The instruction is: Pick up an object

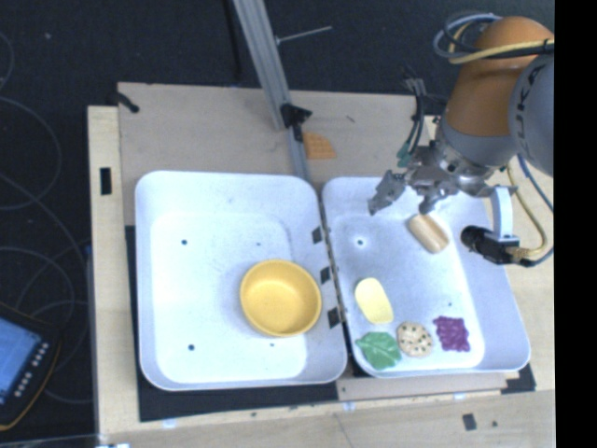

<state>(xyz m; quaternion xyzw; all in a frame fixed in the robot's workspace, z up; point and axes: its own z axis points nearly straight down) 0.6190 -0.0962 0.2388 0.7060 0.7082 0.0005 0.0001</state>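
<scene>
Green leaf-shaped toy [377, 348], round cookie [413, 339] and purple grape cluster [451, 333] line the near edge of the right bin [492, 297], a pale yellow piece [373, 300] just behind them. Farther back lies a tan cylinder [428, 232], directly below the gripper [410, 195], whose fingers stand apart with nothing between them. A yellow bowl [279, 297] sits in the left bin [177, 269]. Both bins rest on a pale wooden bench [196, 124] over dark floor; the arm's upper part is cut off at right.
</scene>
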